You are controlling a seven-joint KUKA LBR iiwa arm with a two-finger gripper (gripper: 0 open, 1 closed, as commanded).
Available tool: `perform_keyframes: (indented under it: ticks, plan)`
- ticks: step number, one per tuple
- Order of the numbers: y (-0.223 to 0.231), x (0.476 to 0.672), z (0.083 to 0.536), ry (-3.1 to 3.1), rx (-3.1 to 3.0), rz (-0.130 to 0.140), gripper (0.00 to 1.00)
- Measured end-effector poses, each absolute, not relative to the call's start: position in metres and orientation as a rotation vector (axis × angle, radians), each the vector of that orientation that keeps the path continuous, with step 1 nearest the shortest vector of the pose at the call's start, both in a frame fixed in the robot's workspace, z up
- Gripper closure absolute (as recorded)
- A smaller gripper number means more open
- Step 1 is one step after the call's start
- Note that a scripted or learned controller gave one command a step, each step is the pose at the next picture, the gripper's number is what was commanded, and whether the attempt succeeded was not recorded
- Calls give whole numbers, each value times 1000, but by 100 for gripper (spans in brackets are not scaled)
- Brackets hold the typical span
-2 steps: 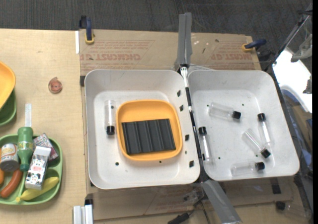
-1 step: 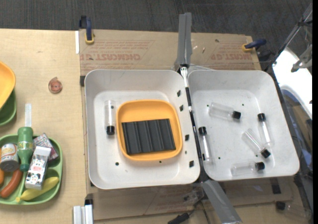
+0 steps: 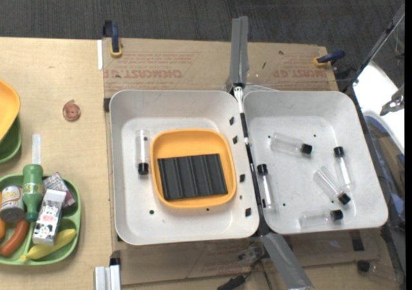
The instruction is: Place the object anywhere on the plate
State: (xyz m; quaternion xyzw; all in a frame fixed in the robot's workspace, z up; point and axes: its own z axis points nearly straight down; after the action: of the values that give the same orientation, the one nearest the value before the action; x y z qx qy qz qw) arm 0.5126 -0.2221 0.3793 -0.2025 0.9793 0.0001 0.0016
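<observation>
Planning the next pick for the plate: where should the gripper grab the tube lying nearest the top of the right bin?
Grip the tube mid-body, on the clear section left of its black cap, coming straight down with fingers across its length. It lies flat, apart from the other tubes, so both long sides look free.

Bench (image 3: 51,83) carries cardboard sheet (image 3: 219,67), two white bins (image 3: 122,173) side by side, green tray (image 3: 71,240) at left edge.
</observation>
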Motion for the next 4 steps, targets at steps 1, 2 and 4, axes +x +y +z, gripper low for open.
perform_keyframes:
  ticks: [1,2,4]
  plan:
    - [-222,497,348,2978,-993,2,0]
    - [-221,519,282,2713,-1581,3,0]
    - [-221,520,282,2400,-2023,4,0]
